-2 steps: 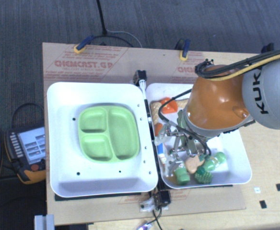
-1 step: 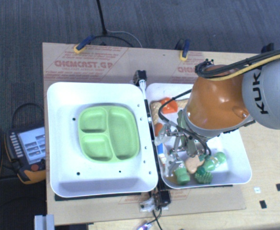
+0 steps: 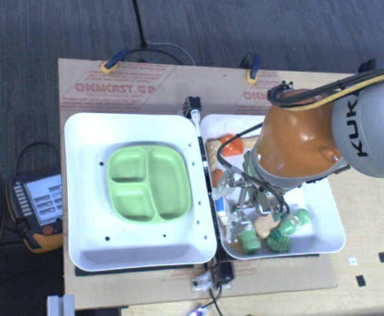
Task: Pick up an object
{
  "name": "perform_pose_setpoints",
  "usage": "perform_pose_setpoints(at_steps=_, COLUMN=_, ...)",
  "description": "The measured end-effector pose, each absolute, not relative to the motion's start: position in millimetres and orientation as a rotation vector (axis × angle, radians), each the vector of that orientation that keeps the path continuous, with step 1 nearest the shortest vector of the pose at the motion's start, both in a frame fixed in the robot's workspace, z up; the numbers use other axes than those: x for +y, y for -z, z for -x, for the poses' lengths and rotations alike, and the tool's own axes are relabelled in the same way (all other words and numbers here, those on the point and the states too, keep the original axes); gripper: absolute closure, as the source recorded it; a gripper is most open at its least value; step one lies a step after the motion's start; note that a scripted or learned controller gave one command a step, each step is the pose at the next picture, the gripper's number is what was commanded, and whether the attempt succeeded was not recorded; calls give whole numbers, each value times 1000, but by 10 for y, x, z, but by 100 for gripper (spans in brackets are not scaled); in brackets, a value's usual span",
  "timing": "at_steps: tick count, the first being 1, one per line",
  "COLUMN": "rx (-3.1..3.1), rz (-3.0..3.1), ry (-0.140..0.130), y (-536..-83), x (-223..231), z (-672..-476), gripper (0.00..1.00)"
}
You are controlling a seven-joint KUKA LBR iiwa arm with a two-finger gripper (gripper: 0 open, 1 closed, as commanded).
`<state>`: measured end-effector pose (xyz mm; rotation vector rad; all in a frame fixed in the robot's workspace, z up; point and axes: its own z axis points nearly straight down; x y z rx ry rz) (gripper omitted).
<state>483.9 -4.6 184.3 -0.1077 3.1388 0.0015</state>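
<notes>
Below, dark carpet under cardboard-topped bench [image 3: 113, 87]; hand [image 3: 244, 199] low in right bin [image 3: 330, 232], grip unreadable.

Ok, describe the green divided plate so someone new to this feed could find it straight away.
Start at the two white bins sitting side by side on the bench and take the left bin, away from the arm. The green divided plate lies flat in its middle. It is pale green with three compartments, far larger than the small toys heaped in the right bin.
</notes>
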Motion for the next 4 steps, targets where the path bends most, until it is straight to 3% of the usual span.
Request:
perform_pose_setpoints(at_steps=1, rx=3046, rz=765, ry=-2, y=-1842, x=226, z=-4891, gripper=0)
perform_pose_setpoints(at_steps=4, rx=3046, rz=764, ry=-2, y=-1842, x=224, z=-4891, gripper=0)
